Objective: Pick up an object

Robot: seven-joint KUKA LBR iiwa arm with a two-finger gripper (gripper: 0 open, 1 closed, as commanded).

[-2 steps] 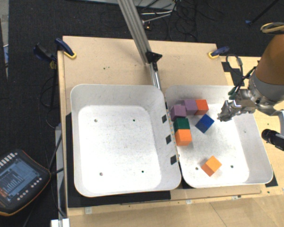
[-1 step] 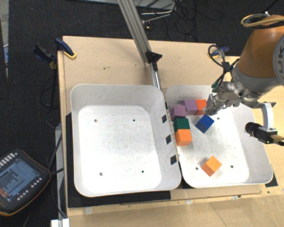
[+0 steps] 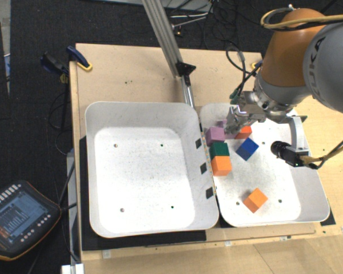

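The grey arm's two-finger gripper point(image 3: 236, 124) hung low over the right shallow white bin point(image 3: 308, 201), just beside a purple block point(image 3: 216, 133) and a red-orange block point(image 3: 243, 132). In that bin a green cube point(image 3: 219, 149) touched an orange cube point(image 3: 221, 165), with a blue cube point(image 3: 247, 149) nearby and another orange cube point(image 3: 255, 200) well apart. The left shallow white bin point(image 3: 140, 167) sat alongside on the wooden counter point(image 3: 126, 73).

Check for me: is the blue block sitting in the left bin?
No, the blue block lies in the right bin, near the gripper and the other blocks.
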